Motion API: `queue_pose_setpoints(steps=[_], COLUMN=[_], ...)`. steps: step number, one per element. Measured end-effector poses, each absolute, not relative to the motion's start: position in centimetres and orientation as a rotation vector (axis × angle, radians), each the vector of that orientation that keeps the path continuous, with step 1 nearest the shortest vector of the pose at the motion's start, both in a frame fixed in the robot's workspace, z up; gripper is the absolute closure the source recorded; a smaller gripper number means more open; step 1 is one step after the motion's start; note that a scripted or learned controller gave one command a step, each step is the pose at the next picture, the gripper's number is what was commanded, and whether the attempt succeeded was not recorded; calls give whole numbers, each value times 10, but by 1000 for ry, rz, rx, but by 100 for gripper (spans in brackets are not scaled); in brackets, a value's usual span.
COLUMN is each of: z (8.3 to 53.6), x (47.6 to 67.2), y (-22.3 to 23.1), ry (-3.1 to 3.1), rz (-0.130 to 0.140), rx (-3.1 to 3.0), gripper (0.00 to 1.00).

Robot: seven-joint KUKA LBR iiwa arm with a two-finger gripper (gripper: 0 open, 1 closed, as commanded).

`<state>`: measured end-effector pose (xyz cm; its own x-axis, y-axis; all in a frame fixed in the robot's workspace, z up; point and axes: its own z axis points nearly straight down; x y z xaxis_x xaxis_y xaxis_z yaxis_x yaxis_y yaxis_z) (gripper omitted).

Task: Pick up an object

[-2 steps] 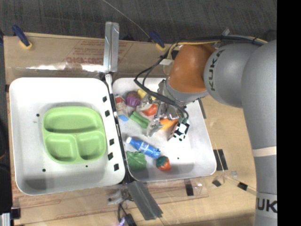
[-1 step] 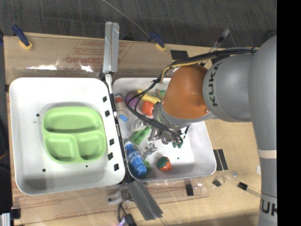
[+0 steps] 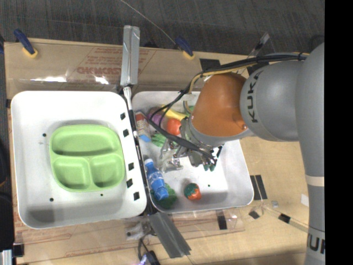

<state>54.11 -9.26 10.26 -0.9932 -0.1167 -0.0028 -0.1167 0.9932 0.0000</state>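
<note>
Claw: claw sits low inside the right bin, under the orange band of the arm; its metal parts are tangled with cables and I cannot tell its state, nor see anything caught in it.
Arm: grey arm reaches in from the right, its orange band hanging over the middle of the right bin and hiding part of the pile.
Right bin: white bin holds a jumble of small objects, mostly along its left side and back.
Ball: small red and green ball lies alone on the bin floor near the front, just beside and below the claw, not touching it.
Blue object: blue bottle-like object lies along the left wall of the right bin, near the front corner, with something green at its lower end.
Back pile: yellow piece, orange piece and purple piece crowd together at the back, partly under the orange band.
Left bin: white bin carries a green divided tray lying flat in its middle, with three compartments.
Surface: brown cardboard-covered surface lies under both bins, with blue clamps at its far edge.
</note>
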Motion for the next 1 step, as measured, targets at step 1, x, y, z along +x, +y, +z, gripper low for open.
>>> queue_pose_setpoints(steps=[1], z=[229], x=[607], y=[-101], ry=[3107], rz=[-7], rx=[-354], gripper=[100])
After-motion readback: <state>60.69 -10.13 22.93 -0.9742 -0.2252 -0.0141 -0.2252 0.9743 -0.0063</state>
